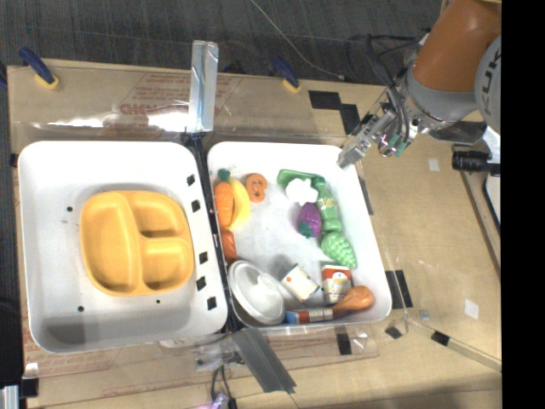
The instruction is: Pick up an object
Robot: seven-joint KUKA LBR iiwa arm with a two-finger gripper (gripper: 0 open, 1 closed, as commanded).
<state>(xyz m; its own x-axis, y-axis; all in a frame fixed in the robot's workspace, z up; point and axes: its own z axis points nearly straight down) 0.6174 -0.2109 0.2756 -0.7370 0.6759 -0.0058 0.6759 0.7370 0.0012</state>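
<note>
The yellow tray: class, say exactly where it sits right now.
In the camera view, the yellow tray lies in the left bin, near its middle, across the divider from the carrot and banana in the right bin.

- Bins (43, 228): plain white.
- Divided tray (136, 239): yellow all over.
- Carrot (224, 204): orange.
- Grapes (309, 219): purple.
- Bumpy piece (339, 249), at the grapes' 5 o'clock: light green.
- Bowl (255, 294): silvery grey.
- Arm (456, 41): grey with an orange band.
- Table (434, 254): tan, with black tape squares.
</note>
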